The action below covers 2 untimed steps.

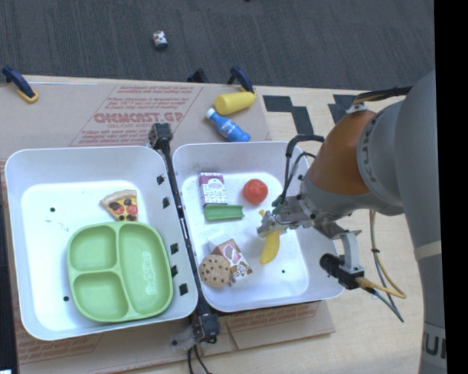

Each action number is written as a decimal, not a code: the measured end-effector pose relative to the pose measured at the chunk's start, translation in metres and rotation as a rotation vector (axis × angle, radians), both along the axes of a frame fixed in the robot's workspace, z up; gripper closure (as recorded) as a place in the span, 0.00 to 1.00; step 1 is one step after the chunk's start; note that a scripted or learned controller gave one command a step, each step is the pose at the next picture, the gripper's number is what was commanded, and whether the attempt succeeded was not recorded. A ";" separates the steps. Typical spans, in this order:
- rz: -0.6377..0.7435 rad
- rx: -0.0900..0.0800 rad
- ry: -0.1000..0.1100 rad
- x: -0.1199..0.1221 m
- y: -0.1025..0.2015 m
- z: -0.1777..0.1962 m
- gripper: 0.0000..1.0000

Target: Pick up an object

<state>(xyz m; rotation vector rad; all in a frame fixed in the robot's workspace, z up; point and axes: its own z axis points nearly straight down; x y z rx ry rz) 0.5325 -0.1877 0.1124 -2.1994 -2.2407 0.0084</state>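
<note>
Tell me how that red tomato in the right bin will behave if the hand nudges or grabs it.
The tomato looks round and smooth, so a nudge would likely roll it toward the green stick or the bin wall. It appears to be a plastic toy, so probably light and stiff. Its glossy curve may slip out of the hand unless gripped across its middle.

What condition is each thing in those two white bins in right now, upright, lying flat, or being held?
Green tray: flat in left bin, compartments bare.
Pizza slice: flat beside tray.
Small carton: lying flat.
Green stick: lying on its side.
Tomato: resting loose.
Cookie: flat, against the tilted box.
Banana: lying right under the gripper.
</note>
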 end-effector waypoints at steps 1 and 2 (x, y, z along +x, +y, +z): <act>-0.009 0.002 -0.002 -0.046 0.043 0.074 1.00; -0.005 0.002 -0.002 -0.045 0.043 0.084 1.00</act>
